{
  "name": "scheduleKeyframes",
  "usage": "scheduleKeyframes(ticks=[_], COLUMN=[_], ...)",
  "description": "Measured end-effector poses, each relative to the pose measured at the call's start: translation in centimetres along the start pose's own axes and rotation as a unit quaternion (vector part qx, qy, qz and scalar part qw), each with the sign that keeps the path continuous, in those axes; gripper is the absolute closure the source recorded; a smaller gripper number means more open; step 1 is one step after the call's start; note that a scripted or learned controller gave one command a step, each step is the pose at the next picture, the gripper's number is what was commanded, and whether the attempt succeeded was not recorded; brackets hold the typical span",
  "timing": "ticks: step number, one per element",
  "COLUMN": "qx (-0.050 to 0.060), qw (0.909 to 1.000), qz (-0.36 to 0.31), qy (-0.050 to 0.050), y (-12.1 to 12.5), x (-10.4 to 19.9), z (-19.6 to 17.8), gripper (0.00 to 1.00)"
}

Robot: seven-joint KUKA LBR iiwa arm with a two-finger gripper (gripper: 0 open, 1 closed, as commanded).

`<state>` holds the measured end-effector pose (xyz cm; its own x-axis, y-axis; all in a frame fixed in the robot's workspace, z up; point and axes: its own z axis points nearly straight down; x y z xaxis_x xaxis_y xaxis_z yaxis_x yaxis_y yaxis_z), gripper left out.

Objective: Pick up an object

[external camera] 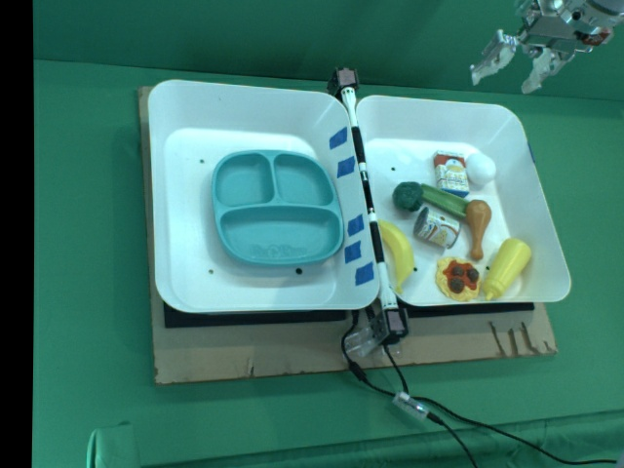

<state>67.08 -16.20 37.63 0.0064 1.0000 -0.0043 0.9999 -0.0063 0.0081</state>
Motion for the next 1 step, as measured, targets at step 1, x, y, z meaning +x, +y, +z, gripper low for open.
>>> scheduleKeyframes(ticks=[1], qx=[0.000], qw=[1.0000], qz=[0.001], qy=[-0.002], y=[-5.21], x=[-2.79], z=[11.47], gripper=[0.00])
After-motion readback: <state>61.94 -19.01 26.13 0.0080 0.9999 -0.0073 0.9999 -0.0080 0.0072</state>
